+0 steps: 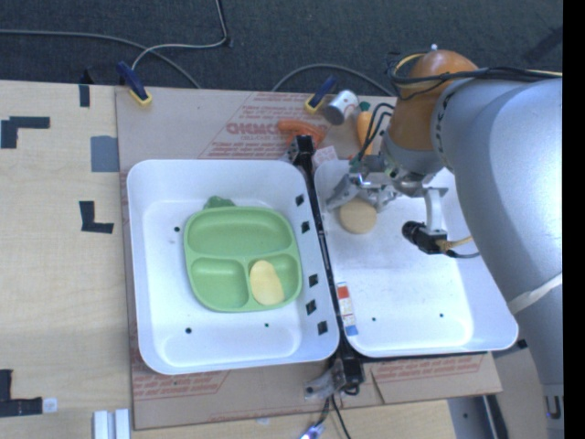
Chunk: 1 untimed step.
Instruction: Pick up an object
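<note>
Pincer (364, 193) poised over the tan round object (357, 218), which lies near the far-left corner of the right bin (411, 323), close to the dividing wall. Whether the pincer is spread or pressed together you cannot tell. Centre over the object and descend clear of that wall.

A pale wooden surface (55, 273) carries black tape marks (91, 218) and a brown cardboard sheet (210, 126) printed in red. Beyond its far edge lies dark grey carpet floor (320, 16), crossed by a thin cable (183, 48). Blue clamps (133, 82) grip the cardboard's far edge. Light is even.
</note>
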Available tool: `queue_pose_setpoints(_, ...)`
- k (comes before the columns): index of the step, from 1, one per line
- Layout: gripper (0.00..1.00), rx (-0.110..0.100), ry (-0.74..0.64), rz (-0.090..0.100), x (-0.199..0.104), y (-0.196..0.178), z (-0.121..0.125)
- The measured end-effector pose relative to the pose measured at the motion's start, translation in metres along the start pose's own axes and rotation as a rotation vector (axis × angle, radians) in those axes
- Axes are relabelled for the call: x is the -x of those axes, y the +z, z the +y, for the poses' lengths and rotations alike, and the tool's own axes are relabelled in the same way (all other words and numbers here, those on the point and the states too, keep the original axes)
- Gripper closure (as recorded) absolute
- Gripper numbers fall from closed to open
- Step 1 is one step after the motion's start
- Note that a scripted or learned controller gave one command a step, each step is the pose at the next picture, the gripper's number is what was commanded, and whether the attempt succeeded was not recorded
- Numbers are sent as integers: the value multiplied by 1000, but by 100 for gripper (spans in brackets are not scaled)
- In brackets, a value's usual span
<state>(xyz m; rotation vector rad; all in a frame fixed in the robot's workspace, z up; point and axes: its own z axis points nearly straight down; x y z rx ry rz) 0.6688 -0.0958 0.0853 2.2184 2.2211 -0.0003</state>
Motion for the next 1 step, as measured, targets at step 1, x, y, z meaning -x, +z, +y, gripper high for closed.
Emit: queue_pose_setpoints(1, 100, -1, -1, -1, 0, -10, 0)
